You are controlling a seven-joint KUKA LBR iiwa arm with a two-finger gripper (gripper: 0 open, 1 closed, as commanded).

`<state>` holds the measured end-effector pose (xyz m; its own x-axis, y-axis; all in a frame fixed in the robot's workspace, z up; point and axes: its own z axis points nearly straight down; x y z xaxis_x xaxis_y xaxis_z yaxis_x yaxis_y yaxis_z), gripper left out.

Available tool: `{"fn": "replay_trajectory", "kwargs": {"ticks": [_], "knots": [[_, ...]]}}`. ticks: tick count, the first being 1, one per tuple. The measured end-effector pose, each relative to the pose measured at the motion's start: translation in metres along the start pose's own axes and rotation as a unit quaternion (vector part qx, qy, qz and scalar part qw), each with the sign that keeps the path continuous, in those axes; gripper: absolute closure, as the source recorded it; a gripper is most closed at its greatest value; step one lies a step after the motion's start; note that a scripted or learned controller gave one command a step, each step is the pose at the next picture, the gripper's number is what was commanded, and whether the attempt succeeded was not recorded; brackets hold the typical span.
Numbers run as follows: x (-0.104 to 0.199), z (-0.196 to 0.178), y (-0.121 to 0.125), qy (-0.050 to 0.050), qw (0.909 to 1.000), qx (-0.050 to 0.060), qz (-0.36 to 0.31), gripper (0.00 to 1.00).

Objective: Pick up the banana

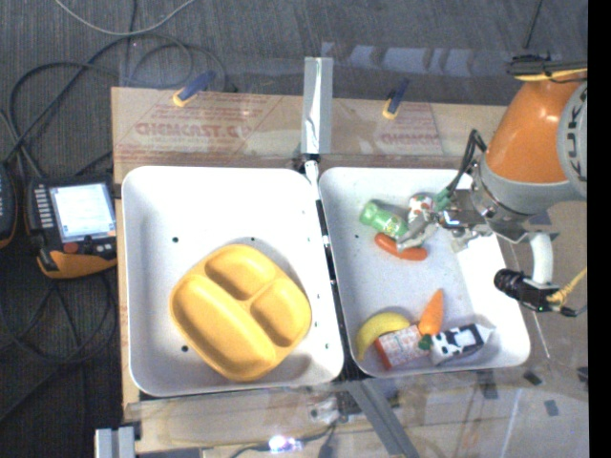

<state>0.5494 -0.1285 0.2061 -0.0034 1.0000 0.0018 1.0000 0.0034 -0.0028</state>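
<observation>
The yellow banana (378, 329) lies at the near left of the right bin (487, 284), partly under a red carton (401, 347). My gripper (427, 219) hangs over the far middle of the same bin, well beyond the banana. It sits close above a green can (383, 218) and a small red pepper (401, 249). Nothing shows between its fingers.
An orange carrot (431, 311) and a black-and-white cow-print carton (456, 343) lie by the banana. The left bin (153, 208) holds a yellow divided plate (241, 310). A metal post (316, 103) stands behind the bins' shared wall.
</observation>
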Motion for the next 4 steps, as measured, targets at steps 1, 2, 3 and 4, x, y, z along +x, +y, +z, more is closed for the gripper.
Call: {"fn": "replay_trajectory", "kwargs": {"ticks": [1,2,3,4], "knots": [[-0.010,0.004,0.004,0.000,0.9995,0.000,0.031,0.00],[-0.011,-0.015,-0.028,0.000,0.9987,0.000,0.051,0.00],[0.035,0.051,-0.062,0.000,0.9951,0.000,-0.099,0.00],[0.072,0.023,-0.065,-0.001,0.9760,-0.001,-0.218,0.00]]}}
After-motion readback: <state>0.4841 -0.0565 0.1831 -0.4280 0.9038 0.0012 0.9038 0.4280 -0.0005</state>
